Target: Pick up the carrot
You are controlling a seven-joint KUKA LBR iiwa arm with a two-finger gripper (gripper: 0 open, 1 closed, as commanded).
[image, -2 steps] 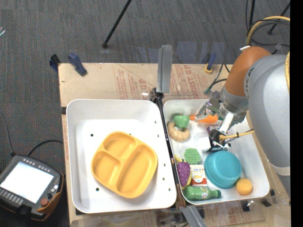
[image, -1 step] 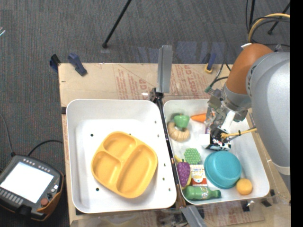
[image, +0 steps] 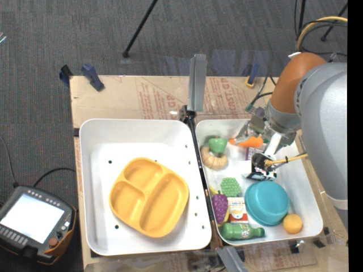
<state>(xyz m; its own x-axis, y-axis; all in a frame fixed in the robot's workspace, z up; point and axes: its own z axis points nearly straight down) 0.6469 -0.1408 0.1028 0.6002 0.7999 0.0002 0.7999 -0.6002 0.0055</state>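
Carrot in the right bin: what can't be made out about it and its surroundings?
- Carrot: camera view, right end hidden behind the gripper; held or not, unclear.
- Right bin: camera view, far right corner covered by the arm.
- Green bottle: camera view, label too small to read.

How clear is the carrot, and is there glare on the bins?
Camera view: the light is even, with no hard glare on the left bin or right bin; the carrot looks small and slightly soft, partly overlapped by the gripper.
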